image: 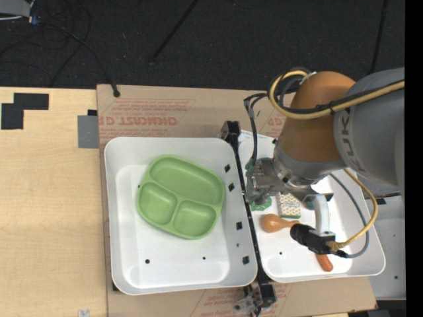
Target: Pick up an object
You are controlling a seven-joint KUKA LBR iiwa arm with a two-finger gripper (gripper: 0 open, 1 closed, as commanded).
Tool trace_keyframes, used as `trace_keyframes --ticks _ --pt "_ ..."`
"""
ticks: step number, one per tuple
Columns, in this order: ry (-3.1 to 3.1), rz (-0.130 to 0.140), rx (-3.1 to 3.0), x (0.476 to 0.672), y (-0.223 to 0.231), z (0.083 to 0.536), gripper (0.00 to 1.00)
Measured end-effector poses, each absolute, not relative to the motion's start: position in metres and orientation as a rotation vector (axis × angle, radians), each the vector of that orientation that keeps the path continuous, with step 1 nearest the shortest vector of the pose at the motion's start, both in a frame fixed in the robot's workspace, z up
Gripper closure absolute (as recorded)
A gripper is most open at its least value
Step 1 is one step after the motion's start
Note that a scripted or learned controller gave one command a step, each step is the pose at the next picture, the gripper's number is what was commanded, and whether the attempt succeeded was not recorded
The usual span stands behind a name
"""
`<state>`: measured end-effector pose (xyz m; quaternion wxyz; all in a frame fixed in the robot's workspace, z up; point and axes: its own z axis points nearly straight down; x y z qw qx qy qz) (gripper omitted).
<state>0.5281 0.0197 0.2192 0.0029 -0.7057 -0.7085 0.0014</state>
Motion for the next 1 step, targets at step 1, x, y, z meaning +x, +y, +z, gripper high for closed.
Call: trace_keyframes --ticks 1 --pt "-2.222 0.006 -2.213 0.5097 0.0593 0.2193 1.0"
